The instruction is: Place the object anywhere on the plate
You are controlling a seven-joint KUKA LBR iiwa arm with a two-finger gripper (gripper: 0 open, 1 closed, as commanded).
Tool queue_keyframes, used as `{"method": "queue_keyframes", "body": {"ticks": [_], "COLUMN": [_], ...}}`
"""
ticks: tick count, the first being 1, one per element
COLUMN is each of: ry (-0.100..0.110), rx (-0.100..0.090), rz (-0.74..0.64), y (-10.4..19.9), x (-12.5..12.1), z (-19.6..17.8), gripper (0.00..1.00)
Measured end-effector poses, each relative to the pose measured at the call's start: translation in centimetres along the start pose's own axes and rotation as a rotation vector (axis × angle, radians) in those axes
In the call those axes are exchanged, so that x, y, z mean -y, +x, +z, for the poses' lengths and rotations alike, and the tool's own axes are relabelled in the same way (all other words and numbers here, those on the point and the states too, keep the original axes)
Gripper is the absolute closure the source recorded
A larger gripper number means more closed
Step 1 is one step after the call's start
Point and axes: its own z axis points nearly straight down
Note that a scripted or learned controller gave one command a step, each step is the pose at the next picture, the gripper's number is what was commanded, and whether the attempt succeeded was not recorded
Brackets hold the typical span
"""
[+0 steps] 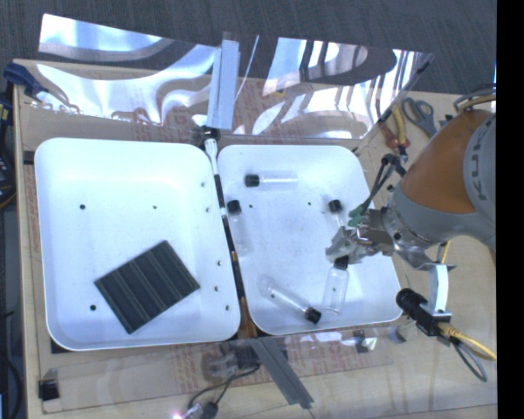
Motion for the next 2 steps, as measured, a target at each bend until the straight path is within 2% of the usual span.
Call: {"method": "queue_keyframes", "body": {"ticks": [1,2], "ry": [0.002,0.003], "rx": [0.002,0.001], "rz": [0.124,0.339], "y": [8.3,16.5], "x": [-7.0,-0.4], "z": [7.2,1.4], "gripper": [1.0,1.0]}}
